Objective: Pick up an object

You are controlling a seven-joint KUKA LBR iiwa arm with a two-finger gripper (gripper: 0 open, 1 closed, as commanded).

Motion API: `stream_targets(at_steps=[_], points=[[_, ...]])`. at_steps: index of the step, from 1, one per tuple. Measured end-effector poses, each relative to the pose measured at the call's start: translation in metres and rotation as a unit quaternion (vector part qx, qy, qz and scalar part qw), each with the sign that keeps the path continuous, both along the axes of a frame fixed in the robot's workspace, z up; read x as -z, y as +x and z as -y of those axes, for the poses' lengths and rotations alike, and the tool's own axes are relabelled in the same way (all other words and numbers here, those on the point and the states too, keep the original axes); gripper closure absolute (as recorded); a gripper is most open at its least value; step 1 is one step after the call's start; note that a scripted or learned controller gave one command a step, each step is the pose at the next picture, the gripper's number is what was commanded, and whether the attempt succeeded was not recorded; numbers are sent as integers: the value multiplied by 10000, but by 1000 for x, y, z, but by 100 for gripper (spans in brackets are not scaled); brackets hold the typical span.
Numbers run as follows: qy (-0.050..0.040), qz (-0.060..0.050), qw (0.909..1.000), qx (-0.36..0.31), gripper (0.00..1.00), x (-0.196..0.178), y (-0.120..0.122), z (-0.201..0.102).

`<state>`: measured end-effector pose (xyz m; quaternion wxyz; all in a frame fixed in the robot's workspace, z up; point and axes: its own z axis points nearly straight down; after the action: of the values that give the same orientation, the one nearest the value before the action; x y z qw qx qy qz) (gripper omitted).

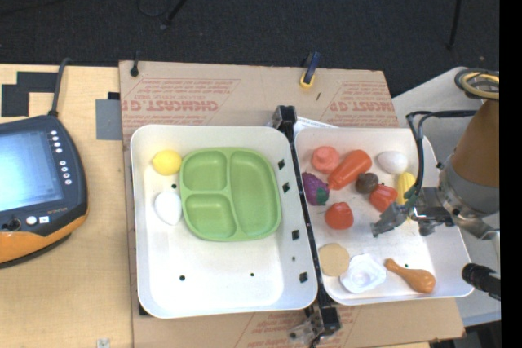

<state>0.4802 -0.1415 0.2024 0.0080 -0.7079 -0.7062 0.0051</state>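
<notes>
the gripper (391, 218) was seen low over the right bin (444, 277), reaching in from three o'clock, its dark fingers (383, 225) pointing toward nine o'clock. how far the fingers were parted could not be told from the slanted view, and nothing was seen between them. just at twelve o'clock of the fingers a small red piece (383, 196) was seen, with a yellow piece (405, 183) beside it at two o'clock. a red tomato (339, 215) lay near the fingers at nine o'clock, apart from them. a dark round piece (367, 182) was seen at eleven o'clock, and beyond it an orange carrot (351, 167), a pink round piece (325, 158) and a white egg (391, 162) along the bin's far end. a purple eggplant (315, 189) lay by the bin's left wall. at six o'clock of the gripper a chicken drumstick (412, 275) was seen, with a white piece (362, 275) and a tan round cookie (333, 259) at seven o'clock.

in the left bin (212, 285) a green divided plate (229, 194) was seen, with a lemon (166, 162) at its ten o'clock and a white egg-shaped piece (168, 208) at its nine o'clock. a handheld screen controller (37, 183) lay on the bench, well apart at nine o'clock.
</notes>
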Motion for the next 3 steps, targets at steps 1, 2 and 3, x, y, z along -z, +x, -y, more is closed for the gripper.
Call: stream_targets(at_steps=[1, 2, 3], points=[[-11, 68, 10000, -12, 0, -7, 3, 0], [-4, 53, 10000, -24, 0, 38, 7, -4], [-5, 60, 10000, -20, 0, 83, 0, -4]])
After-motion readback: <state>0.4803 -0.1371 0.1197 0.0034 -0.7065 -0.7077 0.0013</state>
